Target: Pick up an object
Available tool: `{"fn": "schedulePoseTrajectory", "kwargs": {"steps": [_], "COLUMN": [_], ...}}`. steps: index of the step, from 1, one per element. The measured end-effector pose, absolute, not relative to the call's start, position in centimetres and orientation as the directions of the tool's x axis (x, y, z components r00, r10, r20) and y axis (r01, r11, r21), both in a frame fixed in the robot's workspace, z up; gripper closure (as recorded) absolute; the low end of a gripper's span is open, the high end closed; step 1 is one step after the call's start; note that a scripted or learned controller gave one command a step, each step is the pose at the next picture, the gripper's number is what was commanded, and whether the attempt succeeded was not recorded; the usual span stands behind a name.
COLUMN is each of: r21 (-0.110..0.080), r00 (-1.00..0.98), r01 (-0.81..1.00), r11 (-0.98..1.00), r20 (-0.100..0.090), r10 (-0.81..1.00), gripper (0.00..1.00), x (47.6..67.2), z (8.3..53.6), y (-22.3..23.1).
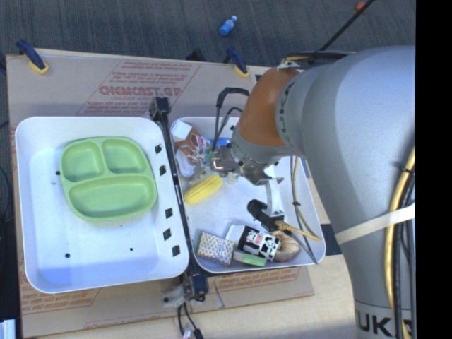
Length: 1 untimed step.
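My gripper (220,164) hangs low over the upper left part of the right bin (311,249), under the orange-banded wrist (263,116). It sits right beside a brown and white packet (189,148) and just above a yellow corn cob (203,188). A small blue item (224,144) shows next to the gripper. The wrist hides the fingertips, and I see nothing clearly held.
A green divided plate (107,176) lies in the left bin (35,260). Along the right bin's front lie a patterned box (215,248), a black and white box (258,242), a green stick (248,259) and a tan lump (287,246). A white cup (181,129) stands at its back left corner.
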<state>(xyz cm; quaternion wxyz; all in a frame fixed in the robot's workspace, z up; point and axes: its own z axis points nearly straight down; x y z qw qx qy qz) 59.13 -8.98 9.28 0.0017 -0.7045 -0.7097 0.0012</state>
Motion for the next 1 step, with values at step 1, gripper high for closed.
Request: {"fn": "schedulePoseTrajectory", "kwargs": {"steps": [1], "r21": [-0.005], "r00": [-0.011], "r01": [1.0], "r11": [0.011], "r20": [0.0], "r10": [1.0], "gripper": [1.0], "x": [59.17], "z": [10.32], "y": [-9.01]}}
